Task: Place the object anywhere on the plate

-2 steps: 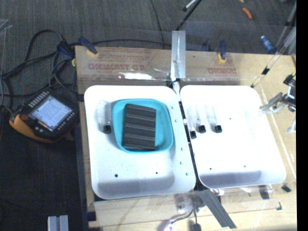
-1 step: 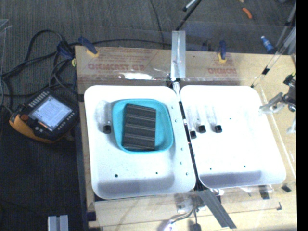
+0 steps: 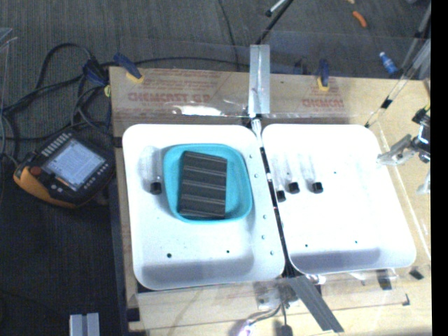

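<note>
A: What's nearest the camera?

B: I see the front rim of the left bin (image 3: 203, 275). Inside it, a blue plate (image 3: 240, 187) carries the dark ribbed object (image 3: 204, 184), lying flat on its middle.

A: And the gripper?

B: Possibly the pale metal piece at the right edge, the gripper (image 3: 400, 151), well apart from the object, beyond the right bin (image 3: 350, 250). I cannot tell how its jaws stand.

Dark grey carpet (image 3: 140, 12) covers the floor around a pale wooden counter (image 3: 203, 96). Left of the counter, a handheld control pendant (image 3: 66, 168) with a lit screen lies on the carpet, black cables (image 3: 59, 65) looping beside it. Blue clamps (image 3: 126, 67) grip the counter's far edge, and orange scraps (image 3: 358, 18) lie beyond it.
</note>
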Tool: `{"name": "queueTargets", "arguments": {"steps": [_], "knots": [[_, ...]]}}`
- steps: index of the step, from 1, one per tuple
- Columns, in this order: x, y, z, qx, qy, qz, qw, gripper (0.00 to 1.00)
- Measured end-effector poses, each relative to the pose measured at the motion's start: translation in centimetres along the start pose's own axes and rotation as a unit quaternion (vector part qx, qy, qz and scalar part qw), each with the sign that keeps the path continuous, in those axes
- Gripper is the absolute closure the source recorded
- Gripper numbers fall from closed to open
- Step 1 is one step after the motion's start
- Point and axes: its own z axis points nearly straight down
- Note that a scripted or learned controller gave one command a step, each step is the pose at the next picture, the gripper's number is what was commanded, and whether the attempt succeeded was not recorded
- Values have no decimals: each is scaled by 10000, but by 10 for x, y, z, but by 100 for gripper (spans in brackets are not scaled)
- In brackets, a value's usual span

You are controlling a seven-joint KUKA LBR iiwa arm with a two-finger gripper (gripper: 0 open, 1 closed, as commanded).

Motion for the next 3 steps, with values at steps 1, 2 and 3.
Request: {"name": "queueTargets", "arguments": {"steps": [1, 2, 3], "knots": [[0, 0, 0, 0, 0, 0, 10000, 0], [0, 0, 0, 0, 0, 0, 10000, 0], [0, 0, 0, 0, 0, 0, 10000, 0]]}}
